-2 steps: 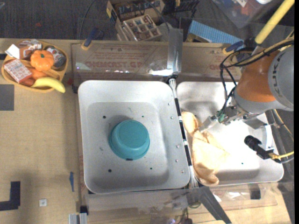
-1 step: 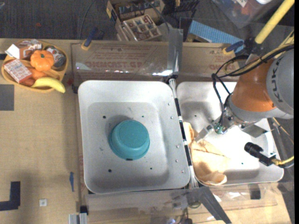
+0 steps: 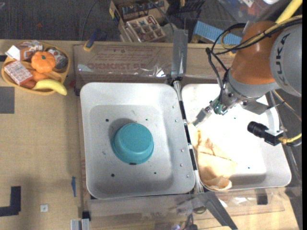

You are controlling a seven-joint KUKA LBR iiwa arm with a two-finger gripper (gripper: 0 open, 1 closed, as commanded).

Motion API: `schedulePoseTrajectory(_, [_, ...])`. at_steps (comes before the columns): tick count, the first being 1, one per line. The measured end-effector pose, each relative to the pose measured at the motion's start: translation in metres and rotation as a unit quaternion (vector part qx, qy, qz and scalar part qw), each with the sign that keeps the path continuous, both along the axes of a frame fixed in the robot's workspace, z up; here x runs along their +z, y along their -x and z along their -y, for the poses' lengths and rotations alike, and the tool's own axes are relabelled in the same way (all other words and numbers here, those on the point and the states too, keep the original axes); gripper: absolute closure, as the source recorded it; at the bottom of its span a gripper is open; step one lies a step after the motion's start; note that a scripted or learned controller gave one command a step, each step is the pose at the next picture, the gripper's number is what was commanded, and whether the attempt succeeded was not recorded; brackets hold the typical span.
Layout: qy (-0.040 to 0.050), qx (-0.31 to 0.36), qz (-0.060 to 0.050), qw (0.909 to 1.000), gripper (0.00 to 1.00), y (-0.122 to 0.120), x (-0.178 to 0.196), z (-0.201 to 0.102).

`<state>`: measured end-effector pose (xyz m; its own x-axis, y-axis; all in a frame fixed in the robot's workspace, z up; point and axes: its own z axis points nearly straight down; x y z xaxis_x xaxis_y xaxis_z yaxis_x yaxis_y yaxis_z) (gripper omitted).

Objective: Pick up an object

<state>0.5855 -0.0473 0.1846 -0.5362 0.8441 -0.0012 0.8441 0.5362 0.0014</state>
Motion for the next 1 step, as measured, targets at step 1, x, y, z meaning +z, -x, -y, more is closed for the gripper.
schedulePoseTrajectory(1, [-0.0001, -0.027, -0.001, 0.9996, 0.0, 0.0147, -0.047, 0.0536])
